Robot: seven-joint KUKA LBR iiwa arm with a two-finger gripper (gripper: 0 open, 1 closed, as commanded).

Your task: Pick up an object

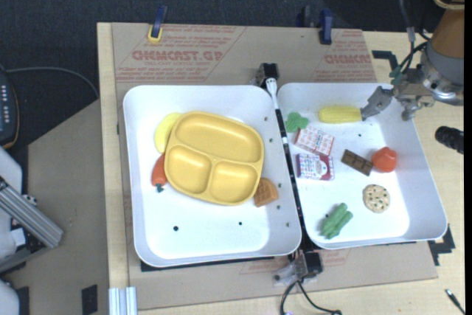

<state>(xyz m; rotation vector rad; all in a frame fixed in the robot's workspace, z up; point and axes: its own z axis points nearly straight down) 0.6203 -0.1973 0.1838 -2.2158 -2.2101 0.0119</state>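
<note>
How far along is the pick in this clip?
Early stage. Done: the hand has reached the far edge of the right bin, beside the yellow corn. In hand: nothing visible between its fingers, which look spread. Left: close on an object and lift; the corn, tomato and cookie all lie in the bin.

Single fixed camera above the bench (221, 55), angled down. Both white bins (140, 158) in frame. Arm (442, 63) enters at right.
</note>
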